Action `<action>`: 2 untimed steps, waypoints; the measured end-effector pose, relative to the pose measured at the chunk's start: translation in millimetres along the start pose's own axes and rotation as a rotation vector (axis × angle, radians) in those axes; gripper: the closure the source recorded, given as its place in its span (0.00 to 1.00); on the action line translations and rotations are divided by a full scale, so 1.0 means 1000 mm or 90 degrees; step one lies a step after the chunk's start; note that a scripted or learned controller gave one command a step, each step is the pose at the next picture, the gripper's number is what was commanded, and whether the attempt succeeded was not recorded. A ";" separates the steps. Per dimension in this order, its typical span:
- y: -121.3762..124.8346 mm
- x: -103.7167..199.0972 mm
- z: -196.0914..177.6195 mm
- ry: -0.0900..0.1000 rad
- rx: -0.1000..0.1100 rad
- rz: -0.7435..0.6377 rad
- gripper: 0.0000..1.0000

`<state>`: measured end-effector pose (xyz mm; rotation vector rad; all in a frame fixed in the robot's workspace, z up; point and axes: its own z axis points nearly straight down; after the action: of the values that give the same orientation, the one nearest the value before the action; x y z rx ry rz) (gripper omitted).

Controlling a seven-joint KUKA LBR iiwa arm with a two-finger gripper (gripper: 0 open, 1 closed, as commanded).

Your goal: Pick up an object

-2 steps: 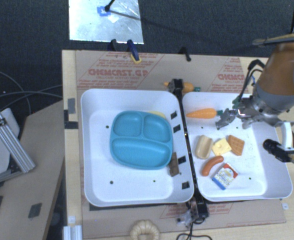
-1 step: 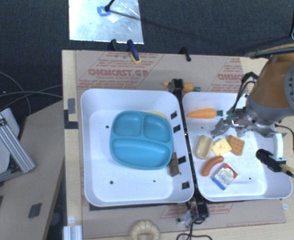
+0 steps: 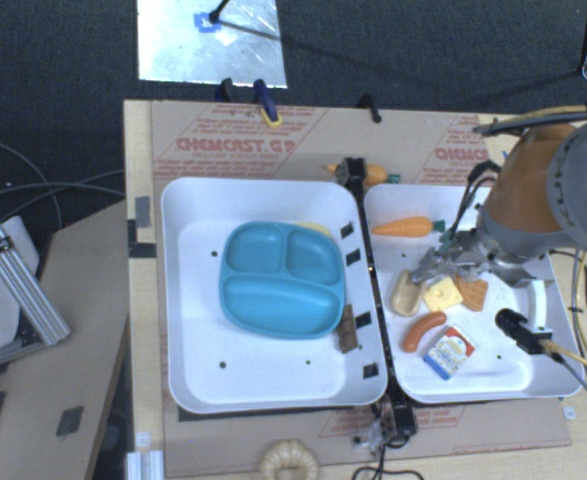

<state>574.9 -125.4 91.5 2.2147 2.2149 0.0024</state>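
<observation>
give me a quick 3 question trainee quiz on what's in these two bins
1. True or false: the blue divided plate lies in the left bin.
2. Which item lies nearest the right bin's top edge? A. sausage B. carrot C. small red and blue packet
3. Fill in: the gripper is over the ____ bin.

Key: 1 true. 2 B. 3 right.
</observation>
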 end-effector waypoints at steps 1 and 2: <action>0.002 0.001 -0.013 0.001 -0.004 0.000 1.00; -0.003 -0.006 -0.071 0.003 0.002 0.001 1.00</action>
<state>570.9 -131.3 162.4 2.2194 2.2172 0.0044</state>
